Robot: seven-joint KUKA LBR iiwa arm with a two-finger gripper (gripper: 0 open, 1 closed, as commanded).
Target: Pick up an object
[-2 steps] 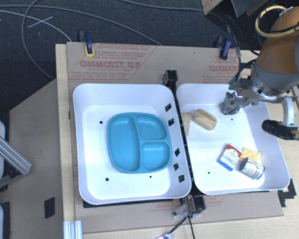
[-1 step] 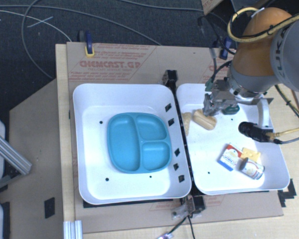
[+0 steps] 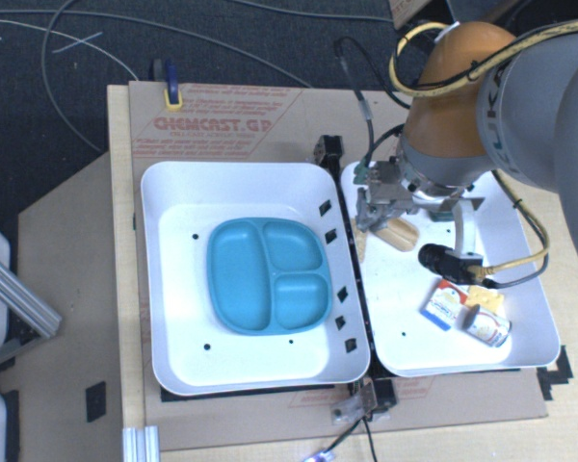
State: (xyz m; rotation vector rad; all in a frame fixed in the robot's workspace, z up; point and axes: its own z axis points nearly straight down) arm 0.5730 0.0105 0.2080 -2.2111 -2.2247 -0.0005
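Note:
My gripper [image 3: 374,212] hangs low over the upper left part of the right bin [image 3: 525,258], close to the wall between the bins. A small tan block [image 3: 399,234] lies just to its right, touching or nearly touching it. Toward the front right of that bin lie a small blue, white and red box [image 3: 443,308], a yellow piece [image 3: 487,299] and a small pale can on its side [image 3: 487,329], all bunched together and well apart from the gripper.
The left bin [image 3: 164,258] holds a blue divided plate [image 3: 268,274] in its middle. Black clips line the wall between the bins. The grey arm and its orange band [image 3: 462,75] cover the back of the right bin.

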